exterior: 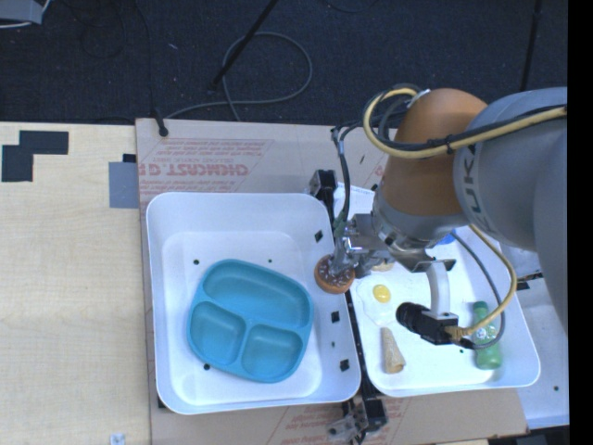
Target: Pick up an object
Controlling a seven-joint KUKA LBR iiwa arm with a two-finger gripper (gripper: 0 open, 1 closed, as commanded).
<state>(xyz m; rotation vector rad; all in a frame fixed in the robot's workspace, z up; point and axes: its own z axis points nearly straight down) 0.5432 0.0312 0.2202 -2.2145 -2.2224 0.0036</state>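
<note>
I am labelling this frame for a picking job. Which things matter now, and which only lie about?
Job, likely: pincer; brown round disc at its tip.
Lying about: blue divided plastic plate; white-and-yellow fried egg toy; tan wedge; green oblong object.

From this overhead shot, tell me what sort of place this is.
Likely a robotics lab test bench: a grey-and-orange arm, two white bins side by side, a blue divided plate in one, and loose cables on the dark floor behind.
</note>
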